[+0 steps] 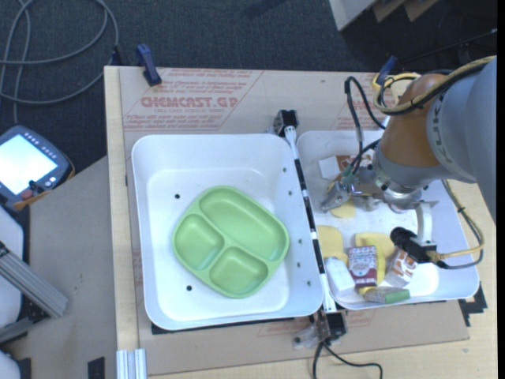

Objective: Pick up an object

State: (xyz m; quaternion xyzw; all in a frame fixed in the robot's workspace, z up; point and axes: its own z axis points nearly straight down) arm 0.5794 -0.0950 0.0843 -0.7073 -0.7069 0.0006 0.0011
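Observation:
My gripper (346,188) is down inside the right bin (458,212), over its left middle part. Right under and beside it lies a small yellow piece (342,209). More loose objects lie toward the bin's front: a yellow wedge (331,240), another yellow piece (372,243), a red packet (363,264), an orange and white carton (405,267) and a grey-green stick (387,295). A white card (330,166) lies behind the gripper. The arm's wrist hides what is directly below it, and nothing can be seen held.
The left bin (158,172) holds a green divided plate (230,241). The bins' shared wall (304,212) runs just left of the gripper. Cables (359,125) loop over the right bin's back. Blue clamps (147,63) sit on the bench's far edge.

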